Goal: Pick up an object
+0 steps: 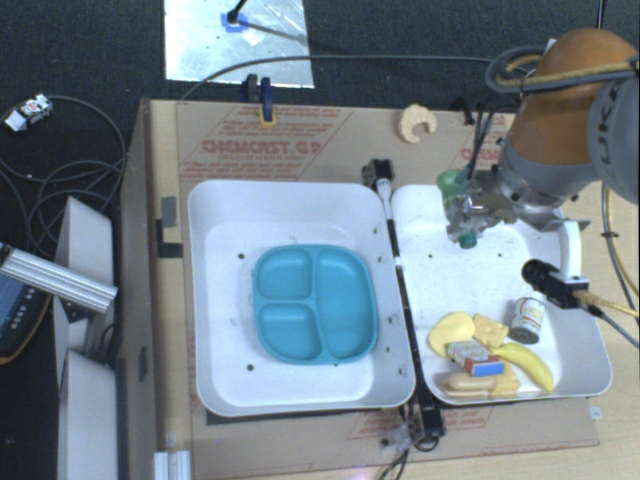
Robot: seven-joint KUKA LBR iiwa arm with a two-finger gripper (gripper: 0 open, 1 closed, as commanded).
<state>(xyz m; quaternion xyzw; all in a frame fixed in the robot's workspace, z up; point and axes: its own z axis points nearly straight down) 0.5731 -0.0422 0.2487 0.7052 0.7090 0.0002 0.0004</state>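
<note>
The pincer (464,230) hangs over the far left part of the right bin (432,280), close to the divider between the two bins, pointing down at the bin's bare white floor. Whether it is open or closed cannot be told from this angle, and nothing can be seen in its grip. Above it the grey wrist rises to the right into the arm (560,158), whose orange band (575,78) bulges at the far right; the arm leans in over the bin's far right corner.

The things to pick lie well apart from the pincer, gathered in the near right corner of the same bin. A small can (528,319) stands upright there. Left of it lie a pale yellow rounded piece (450,331) and a yellow cheese wedge (491,328). Nearer sit a red and blue box (477,358), a banana (530,364) and a tan bun (468,385), all touching or just beside each other.

The left bin (225,268) holds a blue divided plate (315,303) lying flat at its middle.

On the table (330,138), beyond the right bin, lies a pale croissant (417,122).
</note>
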